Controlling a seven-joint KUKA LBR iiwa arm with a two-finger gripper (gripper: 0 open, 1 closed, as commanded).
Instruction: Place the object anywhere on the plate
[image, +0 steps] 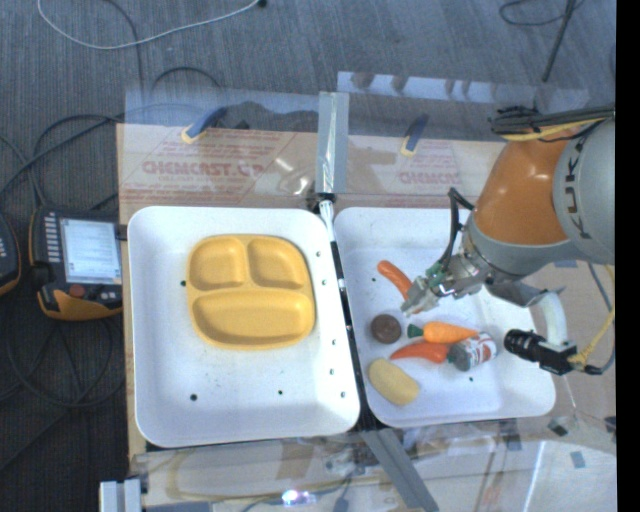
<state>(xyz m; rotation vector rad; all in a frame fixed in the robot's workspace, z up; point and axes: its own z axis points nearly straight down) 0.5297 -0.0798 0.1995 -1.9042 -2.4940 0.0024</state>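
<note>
Camera view: we see hand (418, 297) low over right bin (520, 400), tips pointing toward plate side. We cannot tell hand's state. Orange pepper (393, 277) lies just beside tips, plate-ward, long axis slanted; we judge it likely target. Brown round piece (386, 327), carrot (447, 332), red pepper (420, 352), yellow potato (393, 382) sit nearer camera than hand. Yellow plate (251, 291) well beyond, in left bin (160, 400). Arm (530, 210) comes in behind hand, wrist bent down. Worktop (240, 165) beyond bins.
</note>
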